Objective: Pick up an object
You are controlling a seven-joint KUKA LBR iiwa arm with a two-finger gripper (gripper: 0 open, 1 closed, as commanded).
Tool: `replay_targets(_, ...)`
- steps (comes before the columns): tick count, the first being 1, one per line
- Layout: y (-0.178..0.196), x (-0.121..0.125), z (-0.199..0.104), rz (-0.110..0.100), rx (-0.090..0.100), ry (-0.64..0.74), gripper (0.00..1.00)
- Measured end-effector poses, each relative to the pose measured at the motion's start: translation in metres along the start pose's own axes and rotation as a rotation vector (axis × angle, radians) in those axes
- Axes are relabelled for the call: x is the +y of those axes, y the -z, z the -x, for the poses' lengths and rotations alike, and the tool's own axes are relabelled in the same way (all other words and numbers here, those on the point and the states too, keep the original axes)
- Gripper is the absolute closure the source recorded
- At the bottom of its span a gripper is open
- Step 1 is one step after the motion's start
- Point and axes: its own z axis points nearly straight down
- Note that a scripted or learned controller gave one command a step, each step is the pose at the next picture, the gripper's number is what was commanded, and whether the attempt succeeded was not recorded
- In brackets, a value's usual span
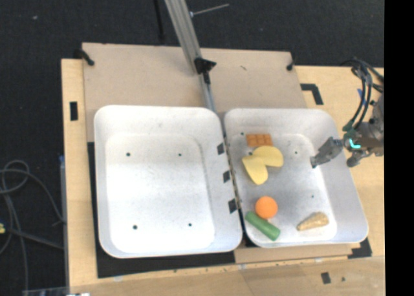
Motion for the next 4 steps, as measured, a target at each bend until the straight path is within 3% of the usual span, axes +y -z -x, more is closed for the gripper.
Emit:
replay_targets(1, 0.002, 0.001, 0.000, 0.004, -0.001, -0.001, 0.00)
replay_targets(4, -0.155, 0.011, 0.002, -0.002, -0.001, -0.007, 0.00)
